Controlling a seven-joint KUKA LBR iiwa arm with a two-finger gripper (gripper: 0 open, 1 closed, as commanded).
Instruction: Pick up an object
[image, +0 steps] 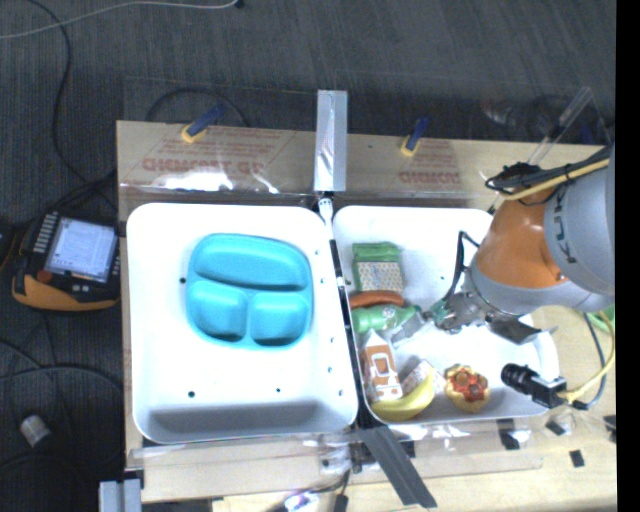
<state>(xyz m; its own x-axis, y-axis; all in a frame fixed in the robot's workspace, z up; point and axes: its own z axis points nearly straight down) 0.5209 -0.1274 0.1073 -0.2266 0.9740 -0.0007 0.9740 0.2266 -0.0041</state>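
The right bin (440, 222) holds several small items: a green packet (377, 266), a red sausage-shaped item (377, 298), a green bottle-like item (380, 319), a small orange carton (381, 367), a yellow banana (410, 398) and a red and yellow fruit (466, 386). My gripper (443, 314) is low in the right bin, just right of the green bottle-like item, near its tip. The grey and orange arm above it hides the fingers, and nothing can be seen held.
The left bin (160, 390) holds a blue sectioned tray (248, 288). A metal post (331, 140) stands behind the divider between the bins. A handheld device with a screen (70, 260) lies on the floor at the left.
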